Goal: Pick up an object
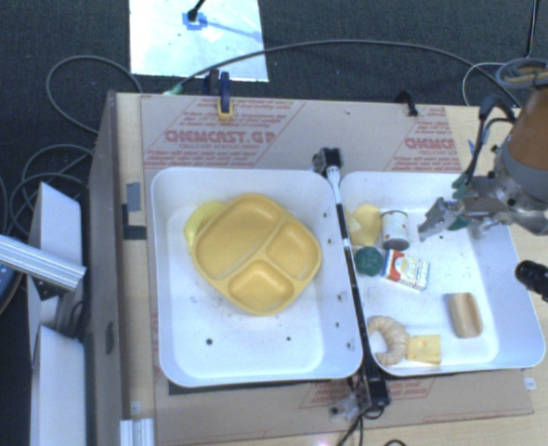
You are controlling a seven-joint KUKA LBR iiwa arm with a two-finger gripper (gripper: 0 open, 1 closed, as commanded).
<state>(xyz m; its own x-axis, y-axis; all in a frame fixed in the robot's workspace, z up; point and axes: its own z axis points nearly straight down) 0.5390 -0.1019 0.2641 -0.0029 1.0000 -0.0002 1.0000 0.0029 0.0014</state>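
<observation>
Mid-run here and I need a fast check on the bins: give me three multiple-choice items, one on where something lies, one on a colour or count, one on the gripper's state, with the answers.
1. Where does the yellow divided plate lie?
A. In the left bin
B. In the right bin
C. On the cardboard outside the bins

2. How many compartments does that plate show?
A. Two
B. Three
C. Five

3. What is the gripper doing?
A. Lifting the plate
B. Clamped on the small can
C. Poised over the right bin with nothing between its fingers

Answers:
1. A: the plate fills the middle of the left bin.
2. B: its ridges mark off one large section and two smaller ones.
3. C: the gripper hangs above the right bin, just right of the small can, and the can stands apart from its fingers.
</observation>
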